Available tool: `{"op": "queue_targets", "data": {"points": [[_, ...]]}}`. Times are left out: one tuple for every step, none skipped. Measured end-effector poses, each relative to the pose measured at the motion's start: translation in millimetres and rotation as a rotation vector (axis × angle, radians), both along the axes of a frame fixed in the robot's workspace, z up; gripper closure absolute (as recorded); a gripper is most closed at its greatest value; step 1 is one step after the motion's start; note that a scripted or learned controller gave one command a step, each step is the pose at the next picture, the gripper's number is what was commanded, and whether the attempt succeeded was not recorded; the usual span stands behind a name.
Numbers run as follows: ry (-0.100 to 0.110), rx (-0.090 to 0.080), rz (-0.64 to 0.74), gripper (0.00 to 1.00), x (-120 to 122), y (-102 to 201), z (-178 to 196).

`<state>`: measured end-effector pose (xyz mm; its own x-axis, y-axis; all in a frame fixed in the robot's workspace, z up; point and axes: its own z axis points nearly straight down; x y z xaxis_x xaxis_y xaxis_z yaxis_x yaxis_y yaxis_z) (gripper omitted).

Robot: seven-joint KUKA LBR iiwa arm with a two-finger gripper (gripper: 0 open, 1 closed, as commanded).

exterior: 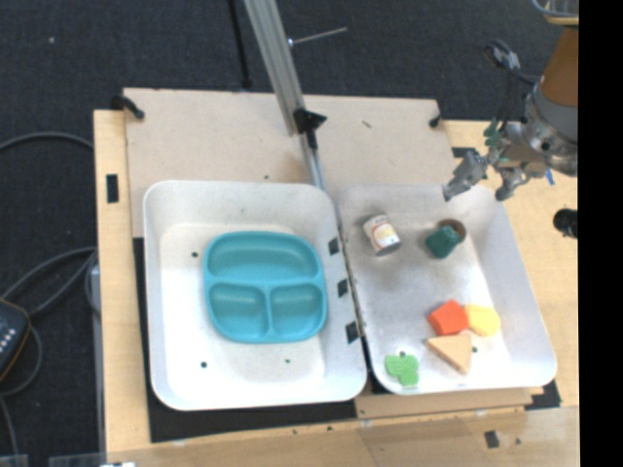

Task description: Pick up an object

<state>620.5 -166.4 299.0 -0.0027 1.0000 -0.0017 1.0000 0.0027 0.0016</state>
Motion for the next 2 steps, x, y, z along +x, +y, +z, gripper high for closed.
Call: {"op": "queue_targets", "data": {"points": [[0.0,0.0,0.001,0.0,0,0,0],[0.004,0.0,-0.003,0.0,-5,-1,-43]]}}
